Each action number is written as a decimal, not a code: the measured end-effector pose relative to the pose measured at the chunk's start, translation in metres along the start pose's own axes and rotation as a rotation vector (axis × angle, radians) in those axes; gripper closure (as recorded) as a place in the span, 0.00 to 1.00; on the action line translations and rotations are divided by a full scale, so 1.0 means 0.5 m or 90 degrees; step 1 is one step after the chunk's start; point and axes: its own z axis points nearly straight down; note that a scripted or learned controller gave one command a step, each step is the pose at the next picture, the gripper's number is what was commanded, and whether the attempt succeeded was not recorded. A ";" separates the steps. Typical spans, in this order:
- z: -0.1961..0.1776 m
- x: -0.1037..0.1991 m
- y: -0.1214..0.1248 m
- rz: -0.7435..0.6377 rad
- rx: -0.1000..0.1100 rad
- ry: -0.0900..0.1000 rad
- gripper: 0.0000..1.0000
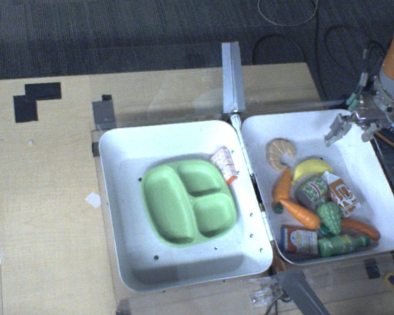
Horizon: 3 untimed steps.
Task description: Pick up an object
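The right bin (368, 169) holds a heap of toy food: a round tan cookie (280, 152), a yellow banana (311, 168), an orange carrot (282, 184), a second carrot (300, 213), a small can (314, 191), an orange-and-white carton (343, 195) and a green bottle (341, 245). My gripper (350, 131) hangs over that bin's far right corner, up and to the right of the banana. Its fingers are spread open with nothing between them, clear of all the objects.
In the left bin (117, 198) lies a green divided plate (189, 202), with a small red-and-white packet (224, 164) by the bin's right wall. A metal post (232, 78) stands behind the wall that divides the bins. Cables run across the dark floor at the back right.
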 end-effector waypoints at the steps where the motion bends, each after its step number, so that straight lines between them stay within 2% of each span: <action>1: 0.209 0.085 -0.072 -0.156 -0.002 0.000 0.00; 2: 0.194 0.087 -0.067 -0.157 -0.003 0.000 1.00; 3: 0.178 0.089 -0.063 -0.158 -0.005 0.000 1.00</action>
